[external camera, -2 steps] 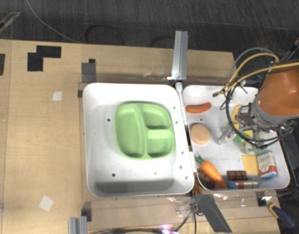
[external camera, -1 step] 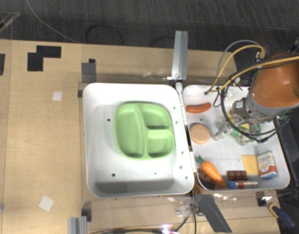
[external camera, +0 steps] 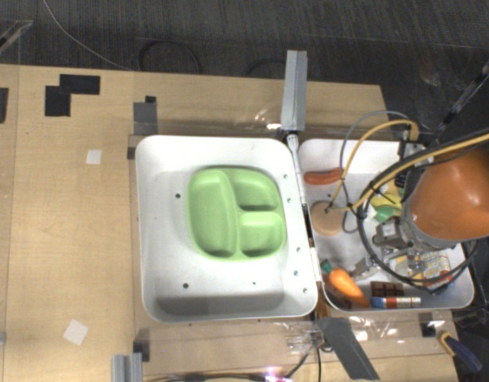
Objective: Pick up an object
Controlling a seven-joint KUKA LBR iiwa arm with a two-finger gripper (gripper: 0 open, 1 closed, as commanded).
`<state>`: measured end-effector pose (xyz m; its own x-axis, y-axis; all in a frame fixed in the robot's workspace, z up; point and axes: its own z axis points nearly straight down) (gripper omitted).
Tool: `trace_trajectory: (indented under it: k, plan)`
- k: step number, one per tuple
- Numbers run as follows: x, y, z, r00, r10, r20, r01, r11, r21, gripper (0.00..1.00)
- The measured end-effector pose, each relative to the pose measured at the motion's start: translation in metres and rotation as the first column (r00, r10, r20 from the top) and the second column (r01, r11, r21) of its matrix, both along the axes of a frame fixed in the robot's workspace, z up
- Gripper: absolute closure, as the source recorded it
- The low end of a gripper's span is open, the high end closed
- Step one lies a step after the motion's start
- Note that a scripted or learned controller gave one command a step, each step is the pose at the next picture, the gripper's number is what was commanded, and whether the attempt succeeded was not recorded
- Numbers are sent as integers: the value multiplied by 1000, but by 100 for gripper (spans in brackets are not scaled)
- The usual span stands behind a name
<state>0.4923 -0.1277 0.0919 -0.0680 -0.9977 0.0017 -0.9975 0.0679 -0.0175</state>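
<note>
The right bin (external camera: 311,159) holds several small objects: an orange carrot (external camera: 346,285) near the front left corner, a red sausage-shaped piece (external camera: 322,177) at the back, a tan round piece (external camera: 328,220) below it, a yellow-green item (external camera: 382,206), and a dark marker-like stick (external camera: 393,294) along the front wall. The arm's orange band (external camera: 455,197) hangs over this bin, and the gripper (external camera: 394,241) reaches down among cables near the bin's middle. Its tips are hidden by the wrist and wiring.
The left bin (external camera: 161,237) holds a green divided tray (external camera: 235,212) in its middle. A metal post (external camera: 294,94) stands at the back between the bins. Yellow and black cables (external camera: 372,146) loop over the right bin. Wooden bench lies to the left.
</note>
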Motion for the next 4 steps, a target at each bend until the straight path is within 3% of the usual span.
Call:
trace_trajectory:
  k: [1, 2, 3, 4]
  plan:
    - [66, 26, -1, 1000, -17, 2, 17, 1000, 3, 0]
    - [69, 30, 13, 1000, -18, 11, 18, 1000, 10, 100]
    - [176, 20, 148, 998, 57, 1, -57, 998, 3, 100]
    - [178, 74, 182, 987, -162, -6, 162, 987, 9, 100]
